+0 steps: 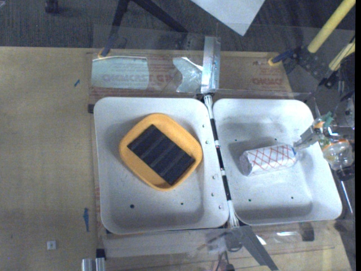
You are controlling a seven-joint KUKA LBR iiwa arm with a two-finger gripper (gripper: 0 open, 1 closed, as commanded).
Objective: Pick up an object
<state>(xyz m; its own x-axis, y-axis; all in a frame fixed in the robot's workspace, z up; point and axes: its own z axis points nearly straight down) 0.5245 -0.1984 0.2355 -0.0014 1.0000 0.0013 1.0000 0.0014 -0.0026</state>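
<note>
A white packet with a red grid pattern [269,158] lies on its side in the middle of the right bin [265,208]. A yellow rounded block with a black ribbed panel on top [161,151] sits in the left bin [113,202]. My gripper [307,138] is low at the right bin's right rim, its tip reaching down-left to the packet's right end. Nothing hangs from it. The wrist behind it is blurred and partly cut off by the frame edge.
A metal divider strip [217,151] runs between the two bins. Behind them lie crumpled clear plastic [189,72] and an upright metal bracket [210,64]. Yellow-handled tools [333,21] stand at the back right.
</note>
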